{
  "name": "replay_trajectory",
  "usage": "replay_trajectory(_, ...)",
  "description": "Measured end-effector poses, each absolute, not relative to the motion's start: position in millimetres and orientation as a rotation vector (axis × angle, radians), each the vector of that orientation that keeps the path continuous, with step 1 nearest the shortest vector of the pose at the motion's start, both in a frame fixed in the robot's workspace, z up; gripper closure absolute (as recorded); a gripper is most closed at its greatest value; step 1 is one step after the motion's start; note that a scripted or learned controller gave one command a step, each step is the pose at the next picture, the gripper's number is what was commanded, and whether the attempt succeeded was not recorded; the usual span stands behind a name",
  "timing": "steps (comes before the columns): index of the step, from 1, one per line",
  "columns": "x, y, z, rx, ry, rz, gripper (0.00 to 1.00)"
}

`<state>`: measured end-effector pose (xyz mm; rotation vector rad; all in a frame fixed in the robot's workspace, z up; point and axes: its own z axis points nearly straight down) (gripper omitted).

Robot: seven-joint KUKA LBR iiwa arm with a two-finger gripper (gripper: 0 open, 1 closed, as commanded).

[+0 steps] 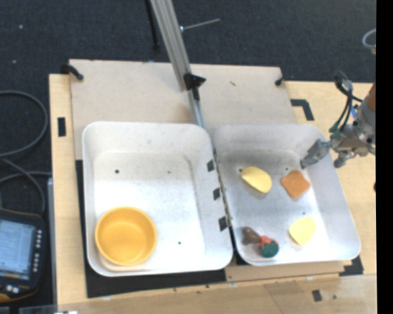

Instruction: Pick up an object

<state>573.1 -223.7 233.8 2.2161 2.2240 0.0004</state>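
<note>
Yellow bowl (126,235) sits left; arm's jaws (324,153) hover above right bin's (327,241) rim.

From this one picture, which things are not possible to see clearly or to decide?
- Arm: the camera view's right edge cuts it off above the wrist.
- Gripper: blurred and small at the right bin's upper right rim; whether it holds anything cannot be decided.
- Small brown, green and red object: too small to identify; it may be one thing or several.
- Screen device: cut off by the left edge, display unreadable.
</note>
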Motion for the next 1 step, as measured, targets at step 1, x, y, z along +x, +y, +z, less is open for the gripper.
replay_trajectory(1,573.1,-223.8,233.8,2.215,2.224,0.000,0.00)
